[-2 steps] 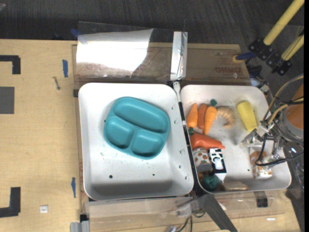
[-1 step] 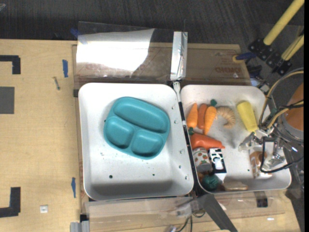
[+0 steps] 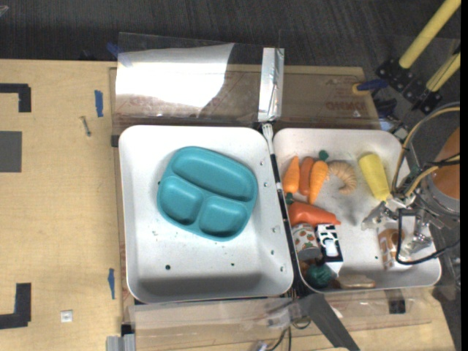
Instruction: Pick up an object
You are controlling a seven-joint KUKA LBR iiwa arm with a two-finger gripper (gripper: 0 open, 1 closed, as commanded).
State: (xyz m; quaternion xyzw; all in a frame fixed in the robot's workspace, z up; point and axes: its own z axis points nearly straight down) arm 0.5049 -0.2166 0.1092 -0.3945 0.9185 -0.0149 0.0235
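The right bin (image 3: 351,139) holds several toy foods. Two orange carrots (image 3: 303,175) stand side by side at its left, and a third carrot (image 3: 311,213) lies below them. A tan ridged pastry (image 3: 344,176) and a yellow corn-like piece (image 3: 374,175) lie further right. A small can (image 3: 306,240), a black-and-white block (image 3: 329,242), a dark green piece (image 3: 319,274) and a flat tan piece (image 3: 357,279) sit near the front. My gripper (image 3: 398,234) is low over the bin's right side, beside a small brown item (image 3: 387,244).
The left bin (image 3: 139,218) carries a teal divided plate (image 3: 207,191). A clear plastic sheet (image 3: 183,79) and a metal strip (image 3: 270,86) stand behind the bins. Cables and yellow bars (image 3: 431,28) crowd the right edge.
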